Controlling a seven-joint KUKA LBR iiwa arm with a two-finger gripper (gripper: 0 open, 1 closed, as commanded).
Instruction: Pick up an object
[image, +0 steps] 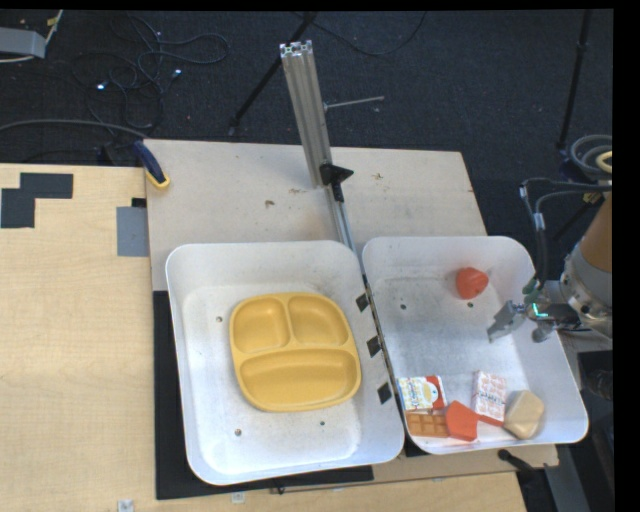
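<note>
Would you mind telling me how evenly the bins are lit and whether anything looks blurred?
Camera view: both white bins are lit evenly and softly, with no hard glare; the yellow tray casts a faint shadow; the floor behind is dark; the gripper at the right bin's edge is slightly soft, and the small items' print is unreadable.

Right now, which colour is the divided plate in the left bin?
Yellow: the divided plate, seen in the camera view.

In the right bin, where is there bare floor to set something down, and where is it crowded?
The right bin has bare floor across its middle, between the red ball above and the packets along the bottom. Its upper left is bare too. It is crowded along the bottom: snack box, orange block, small packet and tan lump. The claw hangs at the right edge.
</note>
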